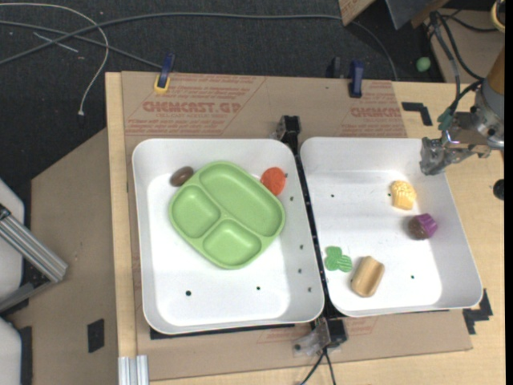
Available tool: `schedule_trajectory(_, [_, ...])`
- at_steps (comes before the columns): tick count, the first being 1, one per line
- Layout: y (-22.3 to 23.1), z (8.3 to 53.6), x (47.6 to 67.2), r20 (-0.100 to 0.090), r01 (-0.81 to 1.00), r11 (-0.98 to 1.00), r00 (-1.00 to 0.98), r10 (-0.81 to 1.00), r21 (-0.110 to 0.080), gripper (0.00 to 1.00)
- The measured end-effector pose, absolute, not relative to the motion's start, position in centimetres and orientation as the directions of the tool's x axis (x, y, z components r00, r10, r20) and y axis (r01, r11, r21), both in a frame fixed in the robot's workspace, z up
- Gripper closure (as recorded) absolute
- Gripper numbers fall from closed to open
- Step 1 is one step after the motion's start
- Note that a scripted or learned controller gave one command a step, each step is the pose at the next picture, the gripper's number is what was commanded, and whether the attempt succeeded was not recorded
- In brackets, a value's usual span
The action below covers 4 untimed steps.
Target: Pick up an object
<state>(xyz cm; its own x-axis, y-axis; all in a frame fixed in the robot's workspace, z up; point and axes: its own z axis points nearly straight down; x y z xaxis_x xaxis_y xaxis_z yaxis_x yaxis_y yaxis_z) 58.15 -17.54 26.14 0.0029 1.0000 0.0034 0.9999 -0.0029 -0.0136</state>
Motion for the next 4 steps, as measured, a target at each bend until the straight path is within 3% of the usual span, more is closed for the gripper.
schedule_trajectory(1, [-17.5,26.9,58.4,0.001,1.0,0.0,0.0,1.0,-0.001,0.0])
schedule_trajectory(4, [-16.5,11.1,60.2,0.002,1.0,0.002,-0.002,1.0,-0.005,0.0])
